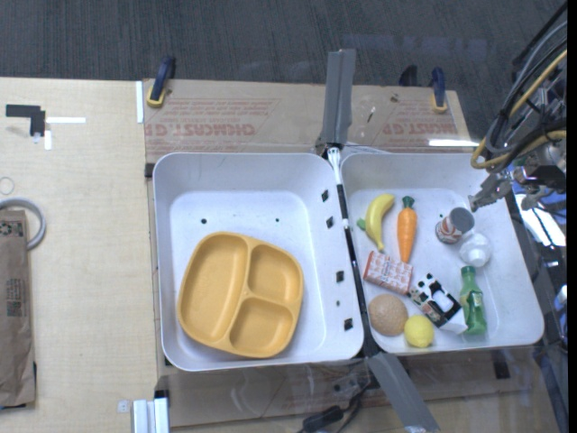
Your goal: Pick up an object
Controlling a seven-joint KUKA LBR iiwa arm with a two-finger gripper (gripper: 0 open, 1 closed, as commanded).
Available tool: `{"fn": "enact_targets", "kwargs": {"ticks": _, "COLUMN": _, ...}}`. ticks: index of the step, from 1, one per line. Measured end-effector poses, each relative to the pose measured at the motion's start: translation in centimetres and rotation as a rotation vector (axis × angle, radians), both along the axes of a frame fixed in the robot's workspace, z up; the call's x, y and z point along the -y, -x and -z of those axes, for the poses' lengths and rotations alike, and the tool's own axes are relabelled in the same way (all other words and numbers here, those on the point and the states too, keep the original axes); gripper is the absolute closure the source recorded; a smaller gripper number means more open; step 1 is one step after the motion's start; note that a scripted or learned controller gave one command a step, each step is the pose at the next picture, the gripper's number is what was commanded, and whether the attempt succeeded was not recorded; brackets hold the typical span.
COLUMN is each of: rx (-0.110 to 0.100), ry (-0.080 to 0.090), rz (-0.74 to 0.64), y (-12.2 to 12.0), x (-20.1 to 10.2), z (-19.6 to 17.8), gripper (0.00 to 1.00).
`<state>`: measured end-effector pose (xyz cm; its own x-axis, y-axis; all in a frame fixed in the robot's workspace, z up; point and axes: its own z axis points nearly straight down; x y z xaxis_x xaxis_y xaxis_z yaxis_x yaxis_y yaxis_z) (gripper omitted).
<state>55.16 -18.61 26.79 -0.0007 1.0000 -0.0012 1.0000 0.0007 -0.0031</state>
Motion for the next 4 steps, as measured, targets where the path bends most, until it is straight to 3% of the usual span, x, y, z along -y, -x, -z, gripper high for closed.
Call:
{"fn": "enact_targets", "kwargs": {"ticks": 1, "rx": 0.002, "ry": 0.000, "rz": -0.042, "y": 0.3, "x": -1.5, "z": -3.1, "gripper": 0.00}}
{"fn": "enact_targets", "kwargs": {"ticks": 2, "rx": 0.000, "ry": 0.000, "rz": -0.095, "y": 0.9, "x": -0.4, "z": 0.6, "gripper": 0.00}}
{"fn": "enact_targets", "kwargs": {"ticks": 3, "rx": 0.002, "ry": 0.000, "rz": -0.183, "y": -5.0, "x": -2.7, "z": 7.8, "gripper": 0.00}}
{"fn": "enact_targets", "kwargs": {"ticks": 4, "rx": 0.003, "ry": 0.000, "rz": -0.366, "y": -3.3, "x": -7.9, "z": 17.6, "gripper": 0.00}}
